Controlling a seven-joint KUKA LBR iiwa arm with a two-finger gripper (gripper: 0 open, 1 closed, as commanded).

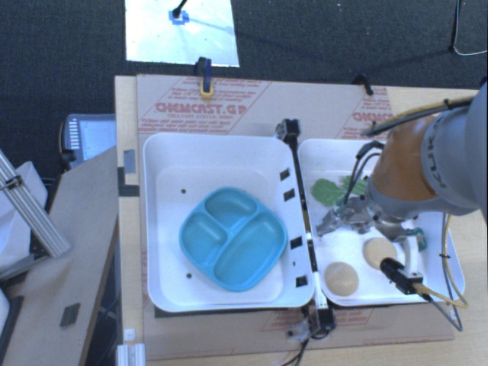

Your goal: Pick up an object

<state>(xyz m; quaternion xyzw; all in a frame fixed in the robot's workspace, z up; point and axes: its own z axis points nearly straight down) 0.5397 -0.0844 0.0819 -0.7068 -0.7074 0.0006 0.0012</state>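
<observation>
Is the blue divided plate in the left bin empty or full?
Empty: the blue divided plate shows three bare compartments.

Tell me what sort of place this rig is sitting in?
Probably a robotics lab test cell, not a kitchen. Two white bins sit on a bench sheet printed CHEMCAST GP, cables trail across dark carpet, and the contents are toy-like: a blue divided plate and tan round pieces near the hand.

Dark carpet floor (61, 44), cardboard-topped bench (252, 97)
</observation>
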